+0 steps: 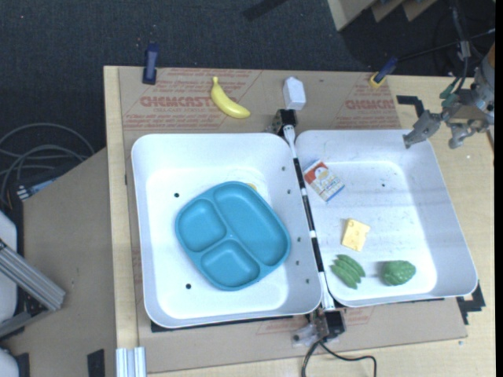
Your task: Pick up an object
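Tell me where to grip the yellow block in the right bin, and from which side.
Judging from above: the yellow block lies flat and apart from the green pieces, clear of the bin wall. Come straight down and pinch its two opposite long edges; its squarish, slightly rotated outline suggests turning the gripper to match.

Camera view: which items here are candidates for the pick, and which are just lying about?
Pick candidates, in the bins:
blue divided plate
small carton
yellow cheese piece
green pea pod
green leafy piece

Just lying about, on the bench outside the bins:
banana
white clip
blue clamp
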Robot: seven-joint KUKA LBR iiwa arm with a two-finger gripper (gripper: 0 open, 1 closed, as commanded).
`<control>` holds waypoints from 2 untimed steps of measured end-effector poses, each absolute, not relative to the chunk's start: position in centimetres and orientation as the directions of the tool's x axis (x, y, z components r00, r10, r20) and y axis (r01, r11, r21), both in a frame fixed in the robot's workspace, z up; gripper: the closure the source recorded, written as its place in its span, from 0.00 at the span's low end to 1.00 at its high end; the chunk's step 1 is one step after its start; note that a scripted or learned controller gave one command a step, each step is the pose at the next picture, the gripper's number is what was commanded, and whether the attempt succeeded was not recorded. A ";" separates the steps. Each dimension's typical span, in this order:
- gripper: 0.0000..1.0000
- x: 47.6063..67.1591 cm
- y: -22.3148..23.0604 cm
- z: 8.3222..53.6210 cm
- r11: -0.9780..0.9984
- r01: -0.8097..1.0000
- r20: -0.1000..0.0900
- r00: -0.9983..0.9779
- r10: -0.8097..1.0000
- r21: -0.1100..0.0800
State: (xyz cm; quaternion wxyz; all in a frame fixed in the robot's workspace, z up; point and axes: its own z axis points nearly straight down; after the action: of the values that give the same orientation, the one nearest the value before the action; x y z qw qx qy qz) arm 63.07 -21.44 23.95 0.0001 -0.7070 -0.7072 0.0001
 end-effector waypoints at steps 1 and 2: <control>0.00 55.0 -14.1 19.2 0.001 1.000 0.001 -0.001 1.000 -0.002; 0.00 54.3 -11.1 13.9 0.001 1.000 0.002 -0.001 1.000 -0.003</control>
State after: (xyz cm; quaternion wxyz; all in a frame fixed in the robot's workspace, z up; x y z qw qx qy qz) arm 54.33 -11.07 13.93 0.0017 -0.7068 -0.7074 0.0006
